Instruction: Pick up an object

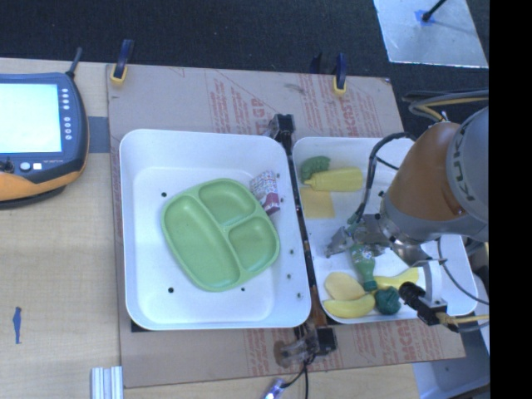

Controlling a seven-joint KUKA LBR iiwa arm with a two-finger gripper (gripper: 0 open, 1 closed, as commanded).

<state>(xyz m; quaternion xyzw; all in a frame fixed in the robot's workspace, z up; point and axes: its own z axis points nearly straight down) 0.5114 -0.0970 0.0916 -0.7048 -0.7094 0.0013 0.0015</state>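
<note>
Camera view: my tool (359,241) hangs low in the right bin (465,293), directly over a green bottle (364,266); whether it is wide or narrow, I cannot tell. The step appears to be the descent to grasp. Next, I judge, comes closing on the bottle, then lifting.

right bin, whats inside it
The right bin holds a yellow corn cob, a green piece, a yellow banana and other toy food. The gripper and arm cover the rest.
</note>
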